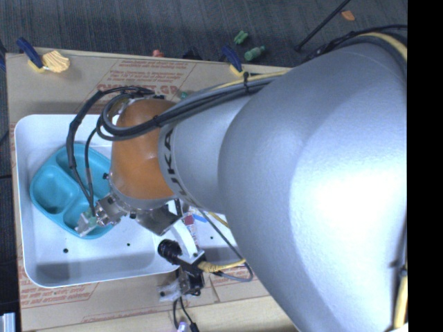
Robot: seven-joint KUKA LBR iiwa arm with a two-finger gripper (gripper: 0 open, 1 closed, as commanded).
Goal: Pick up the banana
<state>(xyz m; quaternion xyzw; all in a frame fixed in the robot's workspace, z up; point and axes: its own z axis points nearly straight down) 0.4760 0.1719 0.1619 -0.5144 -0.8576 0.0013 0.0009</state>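
I see the arm [291, 171] reaching over the left bin [41, 268], above a blue dish [52, 185]. Fingers' state: cannot tell.

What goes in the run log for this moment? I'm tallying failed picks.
arm: over left bin | wrist by blue tray | banana: hidden | fingers: hidden | grasp: cannot tell
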